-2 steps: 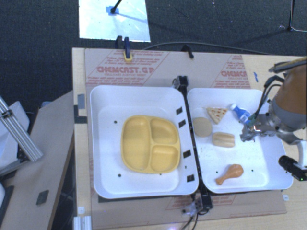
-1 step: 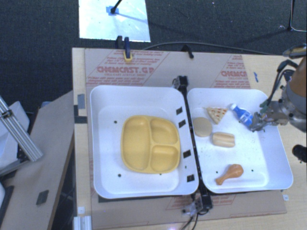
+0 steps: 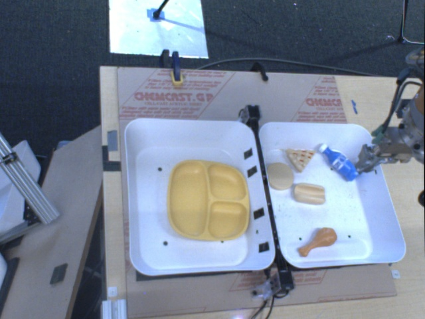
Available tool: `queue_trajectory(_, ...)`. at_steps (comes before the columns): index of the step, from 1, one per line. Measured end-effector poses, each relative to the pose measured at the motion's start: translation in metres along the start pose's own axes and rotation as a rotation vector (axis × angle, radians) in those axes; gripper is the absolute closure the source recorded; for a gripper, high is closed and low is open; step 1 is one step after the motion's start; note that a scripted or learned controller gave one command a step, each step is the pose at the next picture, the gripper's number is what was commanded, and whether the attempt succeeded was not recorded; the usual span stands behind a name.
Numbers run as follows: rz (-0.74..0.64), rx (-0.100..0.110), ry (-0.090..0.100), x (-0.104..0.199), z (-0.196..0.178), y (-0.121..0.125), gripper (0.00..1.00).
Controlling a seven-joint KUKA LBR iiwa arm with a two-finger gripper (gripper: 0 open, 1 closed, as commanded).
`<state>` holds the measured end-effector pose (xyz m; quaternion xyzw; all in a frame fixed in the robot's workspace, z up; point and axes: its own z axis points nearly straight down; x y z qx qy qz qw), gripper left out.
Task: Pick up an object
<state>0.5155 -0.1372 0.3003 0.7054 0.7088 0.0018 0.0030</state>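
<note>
1. So, taking the blue bottle (image 3: 339,163) as my landmark, I start at the near edge of the bench: the toy drumstick (image 3: 318,240) lies well nearer to me than the bottle and a little to its left, in the front part of the right bin (image 3: 382,241).
2. Further back, the bread roll (image 3: 309,193) lies to the bottle's left and slightly nearer, with the round tan disc (image 3: 279,176) just beside the roll, still further left of the bottle.
3. On the far side of the row of black clips that joins the two bins, well to the left of the bottle, I see the yellow divided plate (image 3: 207,200) lying flat in the left bin (image 3: 143,178).
4. The bottle itself lies on its side in the back right part of the right bin, white cap pointing up and left, towards the waffle wedge (image 3: 301,158) just to its left.
5. The gripper (image 3: 367,161) sits right at the bottle's lower right end, reaching in over the bin's right rim; I cannot tell how its jaws stand, nor whether it touches the bottle.
6. Farthest back, beyond the bottle, I see brown board (image 3: 199,92) with red print and a blue-and-yellow clamp (image 3: 176,68).
</note>
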Motion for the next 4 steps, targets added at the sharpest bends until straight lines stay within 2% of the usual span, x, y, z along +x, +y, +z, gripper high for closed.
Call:
queue_trajectory(2, -0.006, 0.005, 0.004, 0.105, 0.035, 0.001, 1.0)
queue_trajectory(3, -0.005, 0.007, 0.004, 0.154, 0.055, 0.015, 1.0)
queue_trajectory(4, -0.005, 0.005, 0.004, 0.202, 0.054, 0.021, 1.0)
